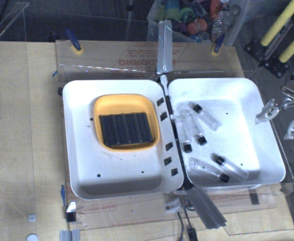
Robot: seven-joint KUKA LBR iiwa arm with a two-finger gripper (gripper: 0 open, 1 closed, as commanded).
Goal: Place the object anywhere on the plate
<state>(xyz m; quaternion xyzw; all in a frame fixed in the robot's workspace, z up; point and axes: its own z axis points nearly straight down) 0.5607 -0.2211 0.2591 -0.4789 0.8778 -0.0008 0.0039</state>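
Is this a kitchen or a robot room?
Probably a robot lab. Two white bins sit on a workbench; one holds a yellow plate, the other clear tubes, with a toy-filled crate behind.

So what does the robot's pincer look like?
The pincer, at the right edge beside the right bin, looks like pale silvery metal, slim and angular, with shiny highlights. It is too small to make out cables or markings.

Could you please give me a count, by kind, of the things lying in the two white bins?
Yellow plate: 1
Dark ribbed block on the plate: 1
Clear tubes with black caps: 5, though their overlap makes this uncertain
Total: 7
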